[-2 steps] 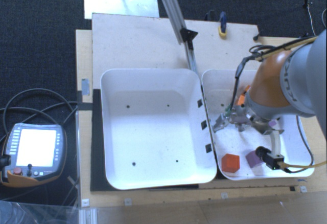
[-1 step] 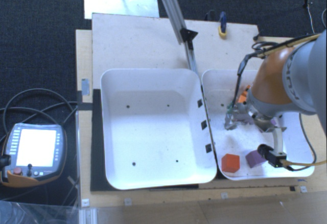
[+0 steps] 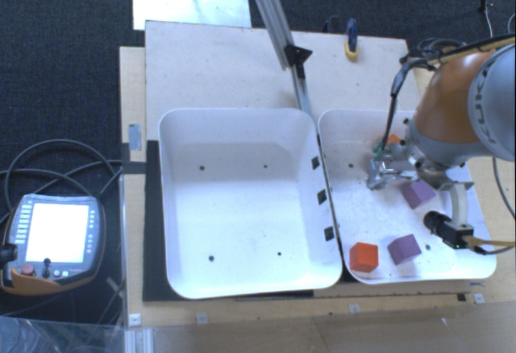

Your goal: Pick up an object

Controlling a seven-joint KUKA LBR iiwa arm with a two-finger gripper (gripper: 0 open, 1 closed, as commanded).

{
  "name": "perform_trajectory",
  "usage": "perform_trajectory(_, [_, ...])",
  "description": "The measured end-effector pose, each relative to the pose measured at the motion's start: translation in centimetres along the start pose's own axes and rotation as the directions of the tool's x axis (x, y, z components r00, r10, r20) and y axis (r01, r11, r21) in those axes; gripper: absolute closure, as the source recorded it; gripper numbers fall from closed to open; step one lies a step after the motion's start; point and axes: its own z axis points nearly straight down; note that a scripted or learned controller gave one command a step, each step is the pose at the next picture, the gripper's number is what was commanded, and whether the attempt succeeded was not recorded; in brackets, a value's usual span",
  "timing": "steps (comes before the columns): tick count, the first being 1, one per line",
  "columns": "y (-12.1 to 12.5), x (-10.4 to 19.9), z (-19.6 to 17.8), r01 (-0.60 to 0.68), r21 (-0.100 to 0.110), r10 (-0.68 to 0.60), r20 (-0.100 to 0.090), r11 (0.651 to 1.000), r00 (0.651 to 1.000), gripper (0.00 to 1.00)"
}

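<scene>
Camera view from above has the bench (image 3: 218, 61) taking up most of the frame, pale board with dark carpet around it. Biggest thing on it is the left bin (image 3: 173, 182), a shallow white tub sitting centre-left. Right bin (image 3: 343, 142) is pushed up against it, the two rims touching along the middle, and part of it is covered by the arm. The arm (image 3: 472, 105) comes in from the right edge, fat grey body with the orange band, hanging over the upper half of the right bin. Down in the lower left of the frame a teach pendant (image 3: 52, 242) lies on the floor with its cable looped around it.

Gripper (image 3: 385, 170) sits low over the right bin, towards that bin's left side. Honestly can't tell how it's set, it's just a metallic blur from here.

Smaller stuff, all in the right bin: a purple block (image 3: 418, 193) just right of the gripper, another purple cube (image 3: 404, 248) near the bottom rim, and an orange cube (image 3: 364, 256) just left of that one, well apart from the gripper.
</scene>
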Motion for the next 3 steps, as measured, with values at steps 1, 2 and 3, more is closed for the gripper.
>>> perform_trajectory(1, [0.2, 0.3, -6.4, 0.001, -0.002, -0.001, 0.000, 1.000, 1.000, 1.00])
perform_trajectory(2, [0.4, 0.3, -11.9, 0.000, -0.001, 0.000, 0.000, 1.000, 1.000, 1.00])
perform_trajectory(3, [2.4, 4.9, -12.0, 0.005, 0.004, -0.005, -0.002, 1.000, 1.000, 1.00])
